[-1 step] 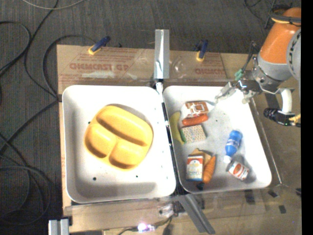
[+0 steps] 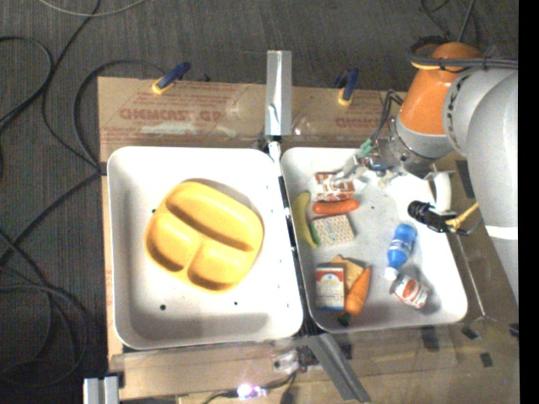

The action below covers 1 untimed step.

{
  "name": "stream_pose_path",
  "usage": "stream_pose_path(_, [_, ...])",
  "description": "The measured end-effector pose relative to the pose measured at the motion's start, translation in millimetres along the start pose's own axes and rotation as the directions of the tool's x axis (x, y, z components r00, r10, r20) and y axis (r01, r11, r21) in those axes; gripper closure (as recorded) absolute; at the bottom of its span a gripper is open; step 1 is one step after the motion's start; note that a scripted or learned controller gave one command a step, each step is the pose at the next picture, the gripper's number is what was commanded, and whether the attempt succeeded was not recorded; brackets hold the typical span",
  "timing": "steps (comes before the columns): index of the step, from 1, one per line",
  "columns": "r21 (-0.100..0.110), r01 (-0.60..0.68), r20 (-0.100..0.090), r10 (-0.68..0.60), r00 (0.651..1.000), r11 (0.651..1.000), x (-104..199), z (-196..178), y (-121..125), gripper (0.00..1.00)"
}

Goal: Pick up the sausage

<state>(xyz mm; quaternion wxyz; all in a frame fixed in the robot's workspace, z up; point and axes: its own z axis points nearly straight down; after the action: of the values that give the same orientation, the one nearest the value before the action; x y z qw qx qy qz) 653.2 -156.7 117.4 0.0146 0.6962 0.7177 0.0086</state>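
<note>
Camera view, nearest edge first: carrot [image 2: 359, 291] and can [image 2: 330, 287] well below sausage [image 2: 335, 207]. Cracker [image 2: 332, 226] touching sausage's near side. Beyond, up-right: gripper [image 2: 364, 165], poised for reaching; opening impossible to tell, nothing seen held.

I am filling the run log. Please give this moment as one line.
task: pick up sausage | gripper: over right bin, near the sausage | sausage: lying in right bin | yellow plate: left bin

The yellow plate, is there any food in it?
No food shows in the yellow plate; its three sections look bare. It lies in the left bin. Whatever is under the plate is covered.
</note>
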Motion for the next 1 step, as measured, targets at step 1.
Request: stream_pose_path(1, [-0.024, 0.086, 0.007, -0.086, 0.996, 0.996, 6.3, 6.0, -11.7, 0.00])
